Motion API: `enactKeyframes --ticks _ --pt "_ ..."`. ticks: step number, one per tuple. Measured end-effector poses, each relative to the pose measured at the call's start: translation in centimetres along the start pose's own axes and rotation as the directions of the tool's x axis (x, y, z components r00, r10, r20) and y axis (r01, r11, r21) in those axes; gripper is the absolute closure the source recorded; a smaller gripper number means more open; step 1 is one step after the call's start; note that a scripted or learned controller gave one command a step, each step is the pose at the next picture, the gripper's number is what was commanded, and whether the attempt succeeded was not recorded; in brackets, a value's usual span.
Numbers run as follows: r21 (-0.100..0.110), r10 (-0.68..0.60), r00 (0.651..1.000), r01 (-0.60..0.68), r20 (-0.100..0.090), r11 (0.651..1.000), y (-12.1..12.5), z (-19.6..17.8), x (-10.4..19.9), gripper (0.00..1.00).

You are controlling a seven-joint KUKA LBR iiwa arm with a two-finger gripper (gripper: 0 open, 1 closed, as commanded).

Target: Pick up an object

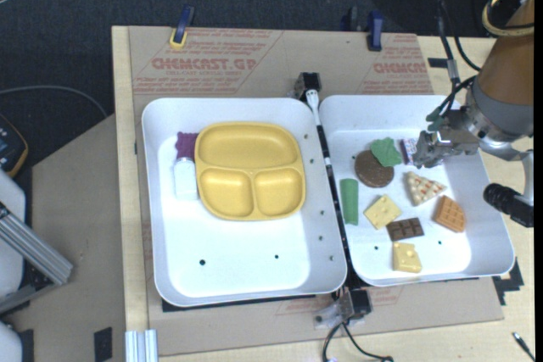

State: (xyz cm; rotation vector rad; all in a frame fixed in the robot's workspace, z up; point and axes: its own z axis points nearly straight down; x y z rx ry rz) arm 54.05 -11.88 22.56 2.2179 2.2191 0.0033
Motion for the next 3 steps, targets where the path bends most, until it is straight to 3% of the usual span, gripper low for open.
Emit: enactKeyframes --ticks 2,3 --pt "0.007 -0.006 1.0 0.007 -0.004 1.0 -0.9 0.3 11.8 1.0" --pt "0.006 -0.001 1.0 0.001 -0.002 1.0 -0.3 1.1 12.8 1.0"
